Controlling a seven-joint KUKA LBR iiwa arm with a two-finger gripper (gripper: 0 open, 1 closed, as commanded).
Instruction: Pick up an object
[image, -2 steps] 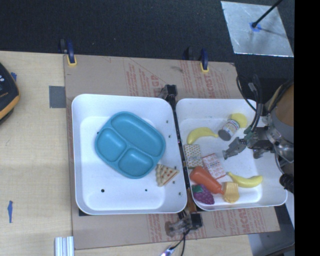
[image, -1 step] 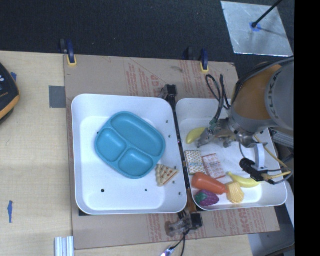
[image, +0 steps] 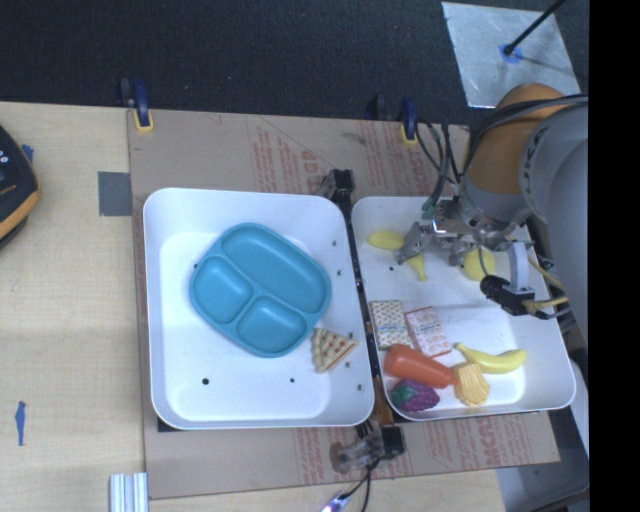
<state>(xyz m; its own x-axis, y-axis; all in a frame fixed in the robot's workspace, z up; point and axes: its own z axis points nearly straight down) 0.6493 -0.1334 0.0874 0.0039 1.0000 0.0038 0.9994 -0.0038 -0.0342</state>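
The claw hangs low over the upper part of the right-hand shallow white bin, its metal fingers pointing toward nine o'clock, and whether they are open or closed I cannot tell, since the linkage blurs against the bin floor. Just at its nine o'clock lies a small yellow plastic banana-shaped piece, touching or nearly touching the tips, which is likely the thing being sought; nothing is visibly between the fingers. At the claw's three o'clock a round yellow toy fruit sits under the wrist. Toward six o'clock lie two small printed cracker-like squares, then an orange toy carrot, a purple grape cluster, a yellow corn piece and a longer yellow banana, crowded at the low end. In the left-hand white bin rest a blue divided plastic plate and a tan waffle wedge, well apart from the arm's reach for now.
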